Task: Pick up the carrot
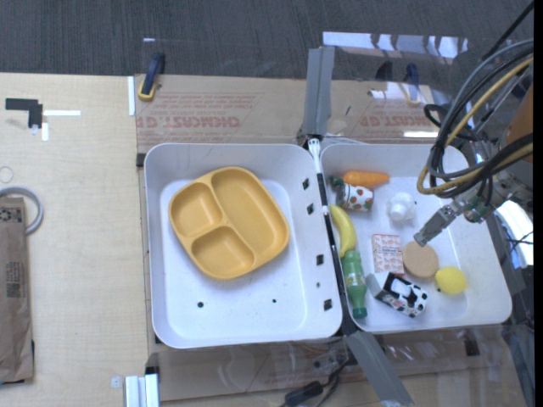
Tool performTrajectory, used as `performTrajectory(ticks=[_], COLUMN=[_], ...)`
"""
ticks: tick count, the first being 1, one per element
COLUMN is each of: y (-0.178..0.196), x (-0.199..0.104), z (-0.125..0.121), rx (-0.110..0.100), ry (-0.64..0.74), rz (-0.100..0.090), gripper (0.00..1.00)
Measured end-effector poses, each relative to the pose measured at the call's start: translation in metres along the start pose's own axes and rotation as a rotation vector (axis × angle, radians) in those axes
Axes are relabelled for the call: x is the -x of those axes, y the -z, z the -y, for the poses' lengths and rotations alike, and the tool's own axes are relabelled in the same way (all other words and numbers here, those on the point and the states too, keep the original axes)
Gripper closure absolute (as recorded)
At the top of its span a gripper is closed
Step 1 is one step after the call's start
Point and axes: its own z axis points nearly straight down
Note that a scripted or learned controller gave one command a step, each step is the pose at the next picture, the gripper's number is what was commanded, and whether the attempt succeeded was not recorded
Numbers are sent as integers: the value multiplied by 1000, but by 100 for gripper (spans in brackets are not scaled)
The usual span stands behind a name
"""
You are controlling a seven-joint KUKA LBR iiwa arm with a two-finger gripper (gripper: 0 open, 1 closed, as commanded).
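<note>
The carrot is orange with a green tip and lies flat near the back wall of the right bin, beside the divider. My gripper hangs low over the middle of that bin, to the right of and nearer than the carrot, well apart from it. Its tip is just above a round tan disc. Nothing is seen held in it.
The right bin also holds a spotted toy, a banana, a green bottle, a white lump, a pink card, a lemon and a cow toy. A yellow divided plate lies in the left bin. Cables loop at the right.
</note>
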Motion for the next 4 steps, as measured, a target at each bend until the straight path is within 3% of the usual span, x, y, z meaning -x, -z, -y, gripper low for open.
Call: performTrajectory(ticks=[1, 2, 3, 4], y=[-45, -90, -89, -84], x=[-6, 55, 54, 91], z=[-45, -31, -31, -40], rx=[0, 1, 1, 2], ry=[59, 79, 80, 143], rz=[0, 1, 1, 3], gripper=[0, 0, 0, 0])
